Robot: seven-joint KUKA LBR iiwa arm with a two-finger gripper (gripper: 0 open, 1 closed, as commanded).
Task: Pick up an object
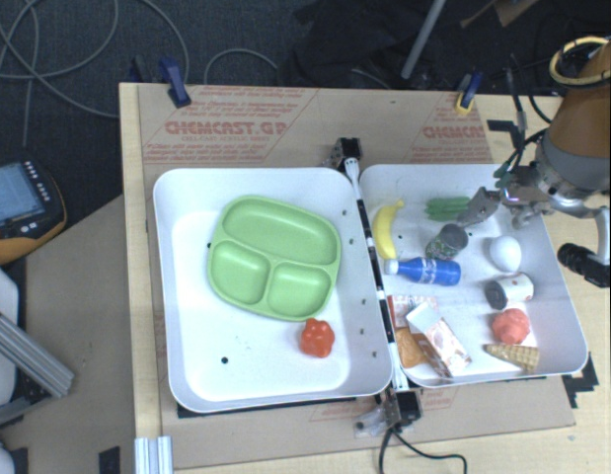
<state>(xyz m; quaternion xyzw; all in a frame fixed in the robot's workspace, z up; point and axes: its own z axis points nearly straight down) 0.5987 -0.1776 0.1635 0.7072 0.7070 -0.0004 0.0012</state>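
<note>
My gripper point(453, 233) reaches in from the right and hangs low over the middle of the right bin point(572, 309). It sits just above a blue bottle point(424, 271) lying on its side, and right of a yellow banana point(387, 227). A green item point(447, 206) lies just behind the gripper. To its right rest a white egg point(503, 254) and a small white and black cylinder point(509, 290). A red ball point(511, 324), a cone point(512, 355) and snack packets point(435, 340) lie near the bin's front.
The left bin point(177, 294) holds a green divided plate point(275, 257) and a red fruit point(318, 338). A black divider point(369, 265) runs between the two bins. The arm's orange band point(586, 126) stands over the right bin's far right corner.
</note>
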